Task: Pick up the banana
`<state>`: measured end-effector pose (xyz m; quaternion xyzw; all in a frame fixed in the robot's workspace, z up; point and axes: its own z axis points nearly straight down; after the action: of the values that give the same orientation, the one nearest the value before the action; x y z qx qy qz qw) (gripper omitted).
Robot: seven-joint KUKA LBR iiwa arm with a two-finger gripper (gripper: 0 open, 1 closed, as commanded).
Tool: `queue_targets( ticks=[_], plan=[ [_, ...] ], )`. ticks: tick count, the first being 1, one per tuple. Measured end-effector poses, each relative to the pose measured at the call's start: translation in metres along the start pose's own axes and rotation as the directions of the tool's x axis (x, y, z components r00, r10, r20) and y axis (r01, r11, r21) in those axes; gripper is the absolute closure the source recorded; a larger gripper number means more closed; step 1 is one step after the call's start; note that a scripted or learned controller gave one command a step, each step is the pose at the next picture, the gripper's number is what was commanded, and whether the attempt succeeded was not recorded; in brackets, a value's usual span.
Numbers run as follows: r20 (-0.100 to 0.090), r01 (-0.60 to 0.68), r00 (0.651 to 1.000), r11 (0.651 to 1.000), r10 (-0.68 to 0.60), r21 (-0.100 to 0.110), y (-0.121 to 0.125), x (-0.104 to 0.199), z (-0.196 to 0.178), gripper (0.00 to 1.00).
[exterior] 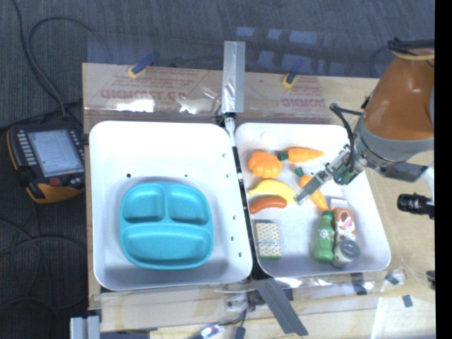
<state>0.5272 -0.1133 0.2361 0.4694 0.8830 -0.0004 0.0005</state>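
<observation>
1. Over the right bin (367,189), seen from the overhead camera, the gripper (304,193) is reaching in from the right, its slim fingers slanting down and leftward toward the crowded fruit.
2. How far apart those fingers are standing, I cannot tell; they are reading as one narrow shape, and nothing is showing between them.
3. Lying near the bin's left wall, the banana (271,188) is sitting just left of the gripper tip, apparently ungrasped.
4. Pressing against the banana's lower edge is an orange-red sausage-shaped piece (268,203), while an orange round fruit (264,163) is sitting just above it.
5. Resting beside the gripper are a carrot (304,154) above and another orange piece (316,196) below.
6. Judging from this crowding, the fingers are risking closing on a neighbour, or nudging the curved, smooth banana against the wall.
7. Sitting in the left bin (113,147), the blue divided plate (166,223) is staying well apart.
</observation>
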Motion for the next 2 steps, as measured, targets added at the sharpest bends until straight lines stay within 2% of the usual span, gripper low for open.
queue_targets(
  ticks=[1,2],
  plan=[
    [-0.003,0.12,0.993,0.993,-0.12,0.001,-0.0164,0.0537,0.053,0.0],
    [-0.006,0.124,0.992,0.992,-0.124,-0.004,-0.0135,0.0556,0.0443,1.0]
  ],
)
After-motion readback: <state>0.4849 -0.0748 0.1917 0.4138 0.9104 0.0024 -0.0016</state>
